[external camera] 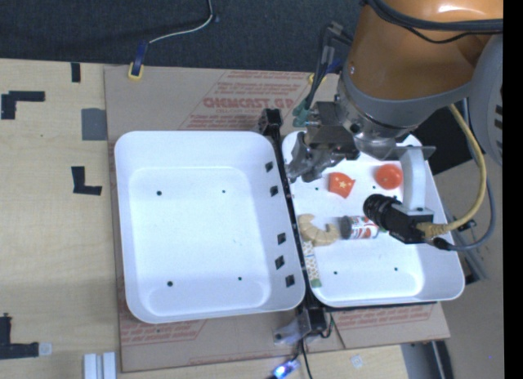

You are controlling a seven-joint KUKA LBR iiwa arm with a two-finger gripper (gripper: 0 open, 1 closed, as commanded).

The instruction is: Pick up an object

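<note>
1. Nothing has been picked up yet, as far as I can judge: all four candidates lie on the floor of the right bin (384,286). None is seen in the pincer (304,165).
2. A red piece (341,183) lies towards the bin's far edge, with an orange-red piece (389,176) near it on the side of the bin's right edge.
3. A small labelled bottle (357,228) lies on its side about mid-bin. A tan, knobbly thing (316,233) lies just beside its end, close to the bin's left wall.
4. The pincer hangs low over the far left corner of that bin, close by the left wall. The red piece is the nearest thing to it, a little apart. Whether the pincer is apart or together I cannot tell, for it is dark and seen from above.
5. What is left is the whole grasp, I judge: settling over one thing, clamping and lifting clear.
6. The left bin (131,150) touches the right one along their shared wall. Both rest on a cardboard sheet (229,100) on the surface (49,206).
</note>
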